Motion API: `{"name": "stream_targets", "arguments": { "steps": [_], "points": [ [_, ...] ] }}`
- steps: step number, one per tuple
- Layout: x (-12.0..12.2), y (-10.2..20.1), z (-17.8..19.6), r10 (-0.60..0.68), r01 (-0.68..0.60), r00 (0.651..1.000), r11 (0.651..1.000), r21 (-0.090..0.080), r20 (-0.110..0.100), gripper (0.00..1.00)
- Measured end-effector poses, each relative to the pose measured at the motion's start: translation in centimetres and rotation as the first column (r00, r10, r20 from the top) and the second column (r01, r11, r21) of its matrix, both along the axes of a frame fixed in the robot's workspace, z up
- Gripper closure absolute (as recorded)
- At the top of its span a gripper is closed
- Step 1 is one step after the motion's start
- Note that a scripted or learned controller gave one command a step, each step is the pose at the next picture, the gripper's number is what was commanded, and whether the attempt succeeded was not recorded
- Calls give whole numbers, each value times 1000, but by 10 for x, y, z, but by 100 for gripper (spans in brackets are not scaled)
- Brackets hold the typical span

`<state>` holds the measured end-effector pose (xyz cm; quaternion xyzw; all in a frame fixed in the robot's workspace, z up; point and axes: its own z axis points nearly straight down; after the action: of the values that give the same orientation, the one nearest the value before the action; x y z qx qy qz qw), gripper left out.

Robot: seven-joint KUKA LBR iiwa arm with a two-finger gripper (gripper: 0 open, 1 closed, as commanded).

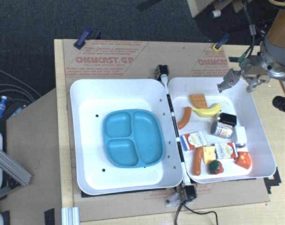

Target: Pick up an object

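Fingers of the gripper stand well apart with nothing between them, hanging over the far edge of the right bin and touching none of its contents. Nearest below lies the banana, just beside a tan cracker and an orange sausage. It looks like a light toy, probably stiff plastic and smooth, so likely to slip; a grasp across its curved middle seems best, where it is narrowest and clear of its neighbours. A small can and cartons crowd the near part, making them harder picks. The left bin holds a blue divided plate.
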<state>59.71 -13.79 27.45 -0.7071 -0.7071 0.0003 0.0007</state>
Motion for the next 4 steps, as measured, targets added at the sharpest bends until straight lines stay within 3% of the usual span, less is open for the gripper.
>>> {"name": "stream_targets", "arguments": {
  "steps": [1, 2, 3, 4],
  "points": [
    [30, -37, -135, -1, 1, 1000, 1000, 0, -1, 0],
    [72, -20, -185, 1, -1, 1000, 1000, -2, 10, 0],
    [70, 28, -189, 1, -1, 1000, 1000, 1, 1, 0],
    [70, 28, -179, 2, -2, 1000, 1000, 0, 1, 100]
  ]
}}
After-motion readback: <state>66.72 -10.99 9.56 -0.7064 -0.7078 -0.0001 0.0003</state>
